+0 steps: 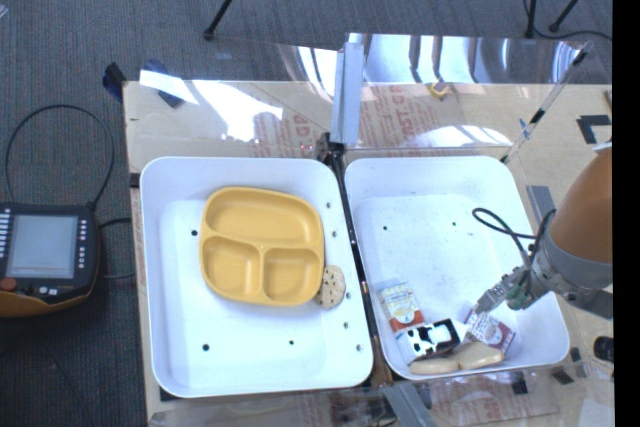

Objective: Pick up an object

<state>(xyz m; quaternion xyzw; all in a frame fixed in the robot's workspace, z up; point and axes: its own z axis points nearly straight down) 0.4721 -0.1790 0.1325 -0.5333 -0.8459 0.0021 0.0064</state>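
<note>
Arm low over the crowded near corner of the right bin.

The gripper (497, 296) hangs just above a small red-and-white packet (490, 329); whether its fingers are spread or closed cannot be told. Close by lie a black-and-white toy cow (432, 339), a pale bun-like piece (456, 361) along the bin's near wall, and a small snack packet (399, 302). The upper part of the right bin (440, 185) is bare. In the left bin (170, 355), a yellow divided plate (263, 245) has a cookie (331, 285) touching its right edge.
</note>
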